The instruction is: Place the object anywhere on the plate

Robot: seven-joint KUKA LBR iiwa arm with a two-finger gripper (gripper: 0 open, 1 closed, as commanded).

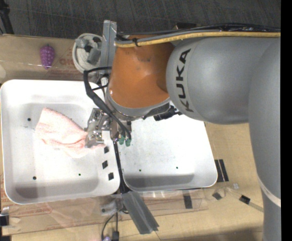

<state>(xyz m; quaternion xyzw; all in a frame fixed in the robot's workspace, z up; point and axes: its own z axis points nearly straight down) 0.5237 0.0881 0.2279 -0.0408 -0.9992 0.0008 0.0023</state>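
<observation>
A pale pink, crumpled-looking flat thing (59,131) lies in the left bin (15,134), left of its middle; I cannot tell whether it is the plate or the object. My gripper (95,133) hangs low over the right side of that bin, at the pink thing's right end and seemingly touching it. The contact point is hidden under the gripper body. The orange band and grey wrist of the arm (141,74) cover the upper part of both bins.
The right bin (186,164) sits against the left one, its bare floor showing below the arm. A small purple grape-like item (47,55) rests on the bench beyond the left bin's far edge. Black tape marks (108,165) line the bins' shared wall.
</observation>
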